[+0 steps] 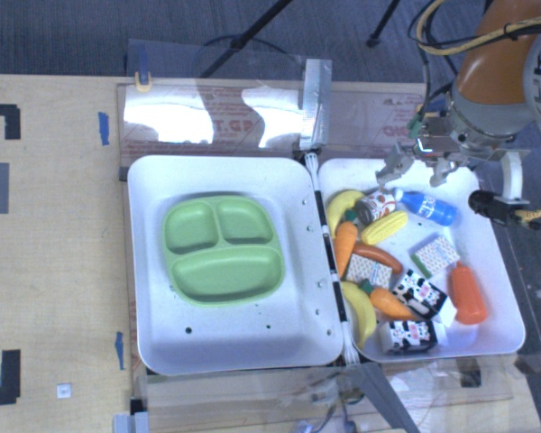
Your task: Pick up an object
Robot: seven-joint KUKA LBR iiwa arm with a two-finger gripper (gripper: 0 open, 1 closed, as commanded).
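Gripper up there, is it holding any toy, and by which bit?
Nothing is held. The gripper hangs open above the right bin's far edge, with nothing between its fingers.

Right bin (509, 327): crowded. Left half is packed, things touching or overlapping: banana (341, 207), corn cob (385, 226), carrot (344, 246), hot dog (377, 258), second carrot (392, 306), second banana (362, 312), cow-print cartons (421, 292) and (409, 335). No clear gaps between them for fingers.

Looser on the right: blue bottle (428, 207), checkered box (435, 254) and orange bottle (469, 294) sit apart, with bare floor around them and along the right wall.

Arm wrist (487, 106) hangs over the bin's far edge, gripper (419, 167) above the far-left corner, blocking that side.

Left bin (144, 269): green divided tray (223, 246) in the middle, open floor all round it.

Desk (45, 260) left of the bins is free.
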